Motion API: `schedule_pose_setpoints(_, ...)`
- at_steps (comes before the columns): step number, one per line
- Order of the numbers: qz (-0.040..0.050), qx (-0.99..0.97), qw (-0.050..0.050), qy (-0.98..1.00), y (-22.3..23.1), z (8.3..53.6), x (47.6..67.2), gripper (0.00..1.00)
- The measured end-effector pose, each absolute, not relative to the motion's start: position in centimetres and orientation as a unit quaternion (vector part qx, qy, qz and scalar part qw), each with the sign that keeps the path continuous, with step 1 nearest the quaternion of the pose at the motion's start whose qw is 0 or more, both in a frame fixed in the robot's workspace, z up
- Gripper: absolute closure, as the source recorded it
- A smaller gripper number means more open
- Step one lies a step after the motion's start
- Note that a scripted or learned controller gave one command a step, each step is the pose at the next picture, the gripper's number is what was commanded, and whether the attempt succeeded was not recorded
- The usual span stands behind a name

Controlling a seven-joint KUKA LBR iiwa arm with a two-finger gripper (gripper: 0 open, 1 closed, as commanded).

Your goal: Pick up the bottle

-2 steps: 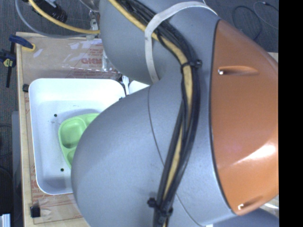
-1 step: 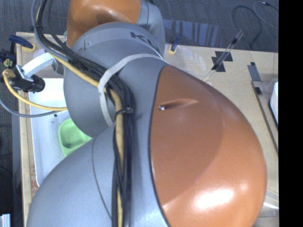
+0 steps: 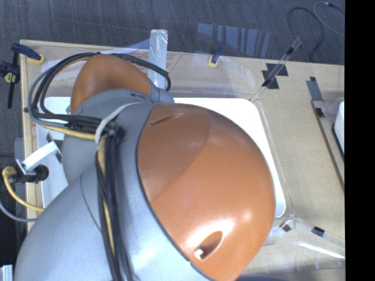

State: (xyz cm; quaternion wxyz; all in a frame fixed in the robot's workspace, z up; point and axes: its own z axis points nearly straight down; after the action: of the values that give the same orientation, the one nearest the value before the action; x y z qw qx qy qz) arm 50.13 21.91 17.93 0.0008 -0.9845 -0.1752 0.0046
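Camera view: 1 arm [image 3: 82, 215] leans across the frame from close under the lens. Its grey casing and 2 orange housings, the large [image 3: 205, 180] in front and the smaller [image 3: 108, 75] behind, cover most of the near white bin [image 3: 261, 136]. The arm is bent low over that bin, which I judge to be a reach down into it for the pick.

A bundle of black cables [image 3: 53, 81] loops out from the arm's left side and is strapped against the casing, probably so that it follows the joints without snagging. 1 yellow cable [image 3: 7, 186] curls off at the left edge.

I count 2 bins. The near one shows a bare strip and its right corner. The other [image 3: 341, 124] is a white sliver at the right, well apart on the wooden surface [image 3: 304, 168]. 1 blue clamp [image 3: 26, 51] grips the surface's far left corner, likely pinning things in place. Black tape marks [image 3: 274, 74] sit beyond the bin's far corner.

I cannot tell where the bottle lies, since the arm's bulk hides the bin's floor. For the same reason, I cannot tell whether the end effector is released, clenched or grasping anything.
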Motion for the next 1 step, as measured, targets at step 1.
schedule_pose_setpoints(1, 0.0040, -0.988, 0.001, -0.154, 21.92, 16.43, 53.01, 0.00)
